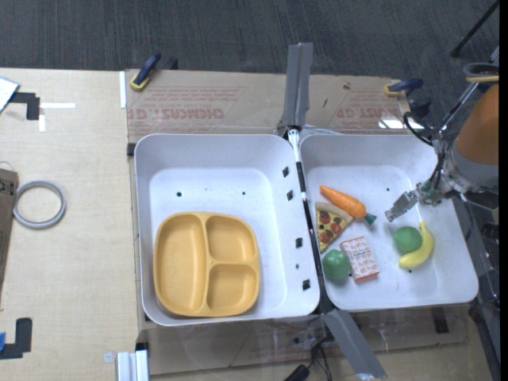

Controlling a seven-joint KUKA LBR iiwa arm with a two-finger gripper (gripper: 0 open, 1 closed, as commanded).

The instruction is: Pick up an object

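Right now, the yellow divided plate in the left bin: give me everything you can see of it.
The yellow plate is a rounded-square tray, plastic by its look, matte mustard yellow, with three compartments: one tall one on the left, two smaller ones stacked on the right, split by raised ridges. It lies flat, right side up, in the lower part of the left bin, near its front wall. Nothing lies in its compartments. The gripper is over the other bin, far from it.

Left bin (151,173): white, black dots on floor. Right bin (444,288): white. Divided plate (208,263): mustard yellow. Carrot (344,201): orange, green tip. Pizza slice (331,225): tan crust, red topping with dark spots. Ball (336,264): green. Second ball (407,238): green. Banana (421,249): yellow. Small carton (362,259): white with red print. Tape roll (36,204): grey. Bench top (71,292): pale wood. Clamps (145,71): blue and yellow.
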